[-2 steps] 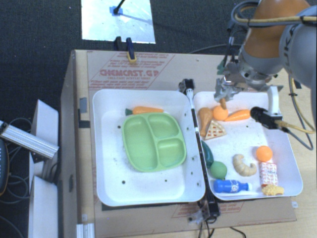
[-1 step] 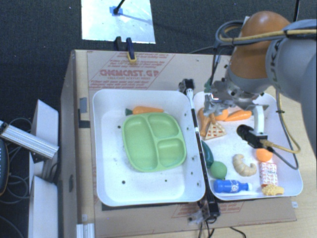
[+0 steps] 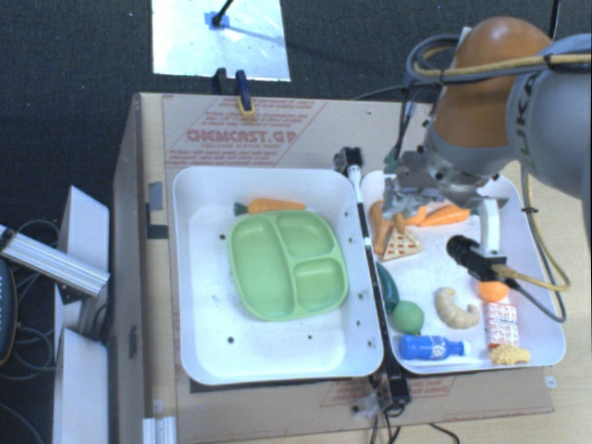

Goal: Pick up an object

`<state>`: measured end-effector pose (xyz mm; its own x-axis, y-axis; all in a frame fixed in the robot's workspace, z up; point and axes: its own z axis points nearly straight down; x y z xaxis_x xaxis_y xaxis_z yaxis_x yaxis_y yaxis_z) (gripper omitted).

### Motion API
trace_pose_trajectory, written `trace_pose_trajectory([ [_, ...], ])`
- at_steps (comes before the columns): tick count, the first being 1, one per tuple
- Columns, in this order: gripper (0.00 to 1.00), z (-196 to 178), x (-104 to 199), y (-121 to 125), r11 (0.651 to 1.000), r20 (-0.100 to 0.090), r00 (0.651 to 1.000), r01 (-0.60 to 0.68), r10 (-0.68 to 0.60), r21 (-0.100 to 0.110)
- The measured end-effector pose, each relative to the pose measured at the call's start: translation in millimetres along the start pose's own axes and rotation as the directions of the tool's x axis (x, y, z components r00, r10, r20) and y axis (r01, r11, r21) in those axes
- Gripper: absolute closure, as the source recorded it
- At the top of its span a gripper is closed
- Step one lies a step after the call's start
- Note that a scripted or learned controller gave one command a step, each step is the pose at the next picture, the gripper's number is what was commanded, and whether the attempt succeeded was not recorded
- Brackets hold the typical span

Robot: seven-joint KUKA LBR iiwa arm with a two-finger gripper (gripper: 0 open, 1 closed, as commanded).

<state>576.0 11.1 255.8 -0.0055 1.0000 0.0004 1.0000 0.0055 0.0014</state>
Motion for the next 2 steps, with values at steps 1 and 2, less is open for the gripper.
trace_pose_trajectory([
  [1,1.00,24,14,7,1.000,0.000,1.000,0.000,0.000,0.001],
  [2,1.00,39,-4,2,1.000,0.001,1.000,-0.004,0.004,0.001],
])
